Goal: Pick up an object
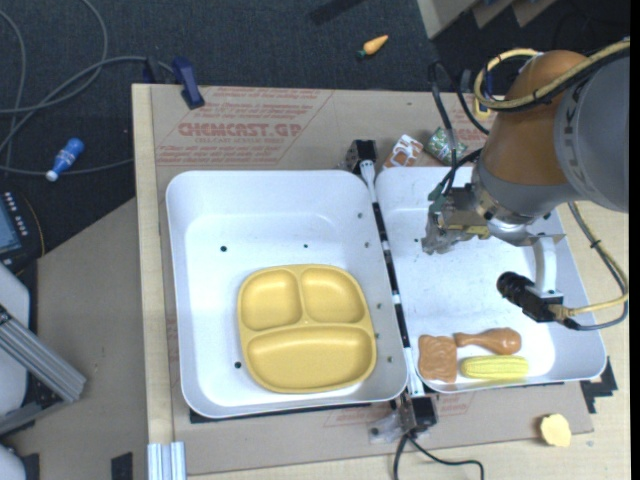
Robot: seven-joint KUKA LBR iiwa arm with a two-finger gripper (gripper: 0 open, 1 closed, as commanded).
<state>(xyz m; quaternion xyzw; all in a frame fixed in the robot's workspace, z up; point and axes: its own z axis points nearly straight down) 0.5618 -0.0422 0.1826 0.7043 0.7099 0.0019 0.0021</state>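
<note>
Nearest, in the right bin [585, 353], toy corn [493, 368], a drumstick [490, 342] and a brown piece [436, 357] lie together. A yellow divided plate [305, 326] fills the left bin [200, 268]. Farther back, the pincer [447, 233] hovers over the right bin; whether it is spread is unclear.

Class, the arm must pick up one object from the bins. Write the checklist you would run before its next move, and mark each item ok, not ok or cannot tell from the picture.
1. Objects are available in the right bin: ok. A corn cob, a chicken drumstick and a brown food piece lie at its near edge.
2. Gripper is over the right bin: ok.
3. Gripper is above a target: not ok. It sits over bare bin floor, apart from the food.
4. Nothing is held already: cannot tell.
5. Targets are separated: not ok. The three pieces lie close together.
6. Yellow divided plate is out of the way: ok, it lies in the left bin.
</note>
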